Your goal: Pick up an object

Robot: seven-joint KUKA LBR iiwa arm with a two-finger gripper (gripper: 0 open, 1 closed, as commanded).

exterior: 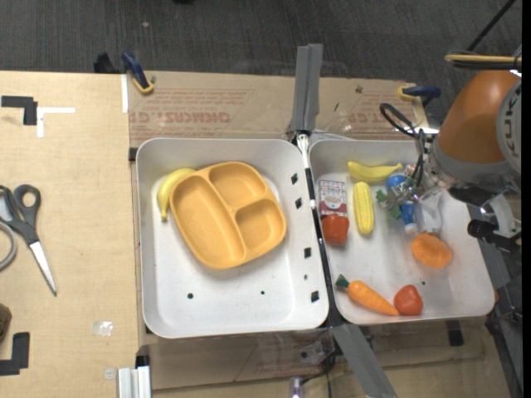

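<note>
Grey carpet behind, wooden bench [66, 247] below, scissors [29, 230] lying at far left. Left bin [224, 313]: yellow divided plate [226, 214] overlapping a banana [170, 187]. Right bin [465, 293]: corn cob [362, 207], second banana [373, 171], red-and-white carton [333, 196], carrot [369, 298], orange piece [431, 250]. Gripper [406, 196] down among small blue and green clutter by the far wall; grip impossible to tell.

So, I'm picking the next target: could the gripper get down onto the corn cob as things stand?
Probably yes: the corn cob lies uncovered in the right bin, and the gripper hangs beside it with nothing between.
</note>
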